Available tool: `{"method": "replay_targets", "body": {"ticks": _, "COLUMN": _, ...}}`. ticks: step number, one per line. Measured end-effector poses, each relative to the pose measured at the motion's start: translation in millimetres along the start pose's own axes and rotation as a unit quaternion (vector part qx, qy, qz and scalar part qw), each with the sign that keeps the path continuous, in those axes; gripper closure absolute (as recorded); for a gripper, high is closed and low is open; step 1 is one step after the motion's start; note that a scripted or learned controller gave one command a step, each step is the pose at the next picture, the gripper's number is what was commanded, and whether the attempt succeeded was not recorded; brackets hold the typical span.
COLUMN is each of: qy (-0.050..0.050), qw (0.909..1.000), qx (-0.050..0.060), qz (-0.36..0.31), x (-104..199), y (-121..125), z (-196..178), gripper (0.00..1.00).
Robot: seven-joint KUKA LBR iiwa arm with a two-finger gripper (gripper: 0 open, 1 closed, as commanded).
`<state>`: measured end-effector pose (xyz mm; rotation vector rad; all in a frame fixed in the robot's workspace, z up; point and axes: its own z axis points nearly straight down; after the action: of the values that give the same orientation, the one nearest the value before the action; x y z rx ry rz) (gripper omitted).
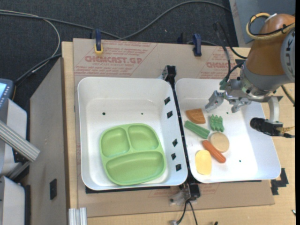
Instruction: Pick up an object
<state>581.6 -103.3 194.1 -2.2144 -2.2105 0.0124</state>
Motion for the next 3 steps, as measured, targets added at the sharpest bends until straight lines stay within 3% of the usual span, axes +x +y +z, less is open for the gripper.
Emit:
{"method": "replay_targets", "body": {"ticks": 1, "qy": -0.001, "qw": 1.0, "qx": -0.007, "qz": -0.001, "x": 0.2, "y": 2.9, "z": -6.8, "gripper": 0.0}}
{"method": "replay_targets", "body": {"ticks": 3, "qy": -0.001, "qw": 1.0, "qx": -0.004, "qz": -0.001, "x": 4.9, "y": 11.9, "z": 85.1, "gripper": 0.0}}
